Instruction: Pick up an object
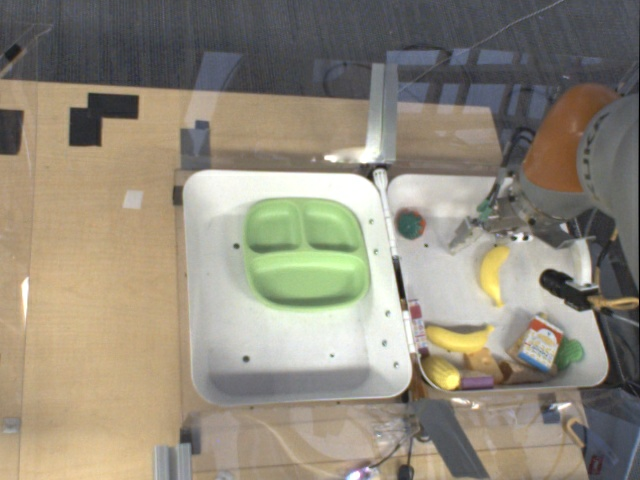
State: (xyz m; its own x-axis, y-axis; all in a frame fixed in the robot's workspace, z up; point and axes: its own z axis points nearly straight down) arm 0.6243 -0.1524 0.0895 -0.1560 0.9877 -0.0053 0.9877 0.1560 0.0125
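Small curved yellow banana (492, 274) lying flat in the right bin, just below the claw (487, 220), apart from its tips.

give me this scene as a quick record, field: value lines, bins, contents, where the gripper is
left bin: holds a green divided plate
right bin: toy food and small items
near gripper: a yellow banana, just below it
front of right bin: a second banana, a small carton
back left of right bin: a small green and red item
gripper: over the back of the right bin, above the bin floor
held: nothing seen between the fingers
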